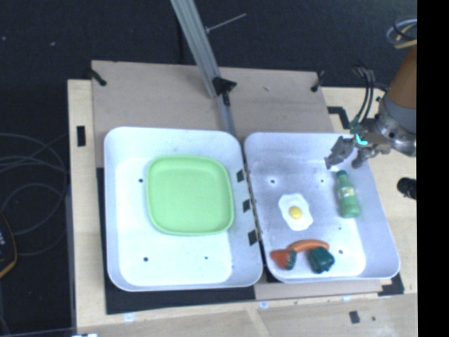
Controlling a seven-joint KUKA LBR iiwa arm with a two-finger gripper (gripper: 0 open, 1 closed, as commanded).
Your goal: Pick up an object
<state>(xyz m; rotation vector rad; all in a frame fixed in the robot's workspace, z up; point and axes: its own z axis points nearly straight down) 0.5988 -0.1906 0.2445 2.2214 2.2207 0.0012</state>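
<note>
Both white bins (175, 140) on the desk (273, 90) are being viewed from one fixed camera, set high above, looking down at a slant from moderately far.

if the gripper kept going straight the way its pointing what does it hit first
The gripper points down into the right bin, near its upper right corner. Going straight on, it would probably meet the bin floor just above the green bottle, or clip the bottle's top. Depth is hard to judge from this slanted view.

No text, label, brand, number or sign is being shown legibly anywhere; nothing readable is being displayed on any object.
</note>
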